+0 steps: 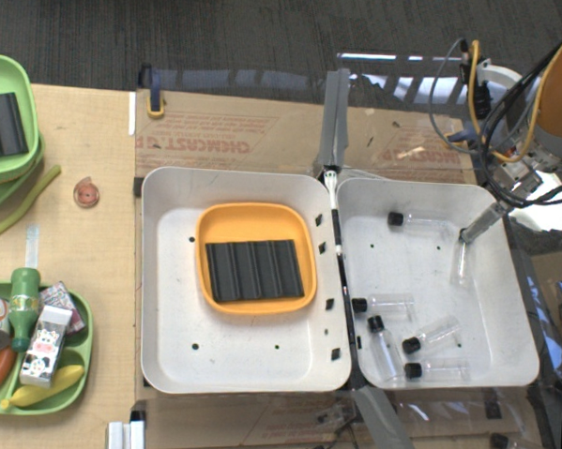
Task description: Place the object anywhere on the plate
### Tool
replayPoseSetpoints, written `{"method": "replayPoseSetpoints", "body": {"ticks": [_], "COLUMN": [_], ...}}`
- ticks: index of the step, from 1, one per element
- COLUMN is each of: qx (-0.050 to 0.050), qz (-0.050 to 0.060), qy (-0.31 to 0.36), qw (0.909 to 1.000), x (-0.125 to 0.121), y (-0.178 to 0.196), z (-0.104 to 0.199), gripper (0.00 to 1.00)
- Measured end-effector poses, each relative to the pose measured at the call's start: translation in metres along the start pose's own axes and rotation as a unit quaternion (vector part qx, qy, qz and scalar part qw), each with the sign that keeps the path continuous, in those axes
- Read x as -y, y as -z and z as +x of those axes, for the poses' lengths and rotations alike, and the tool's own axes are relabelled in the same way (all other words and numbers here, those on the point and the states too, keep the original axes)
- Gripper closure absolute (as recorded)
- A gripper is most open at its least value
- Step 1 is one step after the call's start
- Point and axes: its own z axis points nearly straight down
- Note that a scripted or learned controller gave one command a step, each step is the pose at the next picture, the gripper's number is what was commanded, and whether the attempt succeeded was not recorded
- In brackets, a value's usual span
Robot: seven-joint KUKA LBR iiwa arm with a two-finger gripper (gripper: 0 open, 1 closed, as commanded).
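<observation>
orange plate (258, 229) sits in the left bin (161, 353), capped clear tubes (423, 337) scattered in the right bin (512, 306), gripper (468, 235) hovering there

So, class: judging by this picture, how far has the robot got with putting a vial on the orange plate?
Nothing looks done: the orange plate in the left bin carries just a dark ribbed insert. The hand is low over the right bin, near a clear vial. Other vials lie there. Grasping, carrying and placing remain.

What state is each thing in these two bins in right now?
Orange plate: flat in left bin, a dark ribbed block on it.
Clear black-capped tubes: lying scattered in right bin.
Gripper: low over right bin's far side, a clear tube just under its tip.
</observation>
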Motion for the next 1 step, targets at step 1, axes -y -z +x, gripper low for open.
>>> {"method": "replayPoseSetpoints", "body": {"ticks": [1], "qx": [-0.002], "qz": [0.000], "qy": [0.149], "qw": [0.9888], "x": [0.0033], "y": [0.0079], "z": [0.0012], "gripper": [0.00]}}
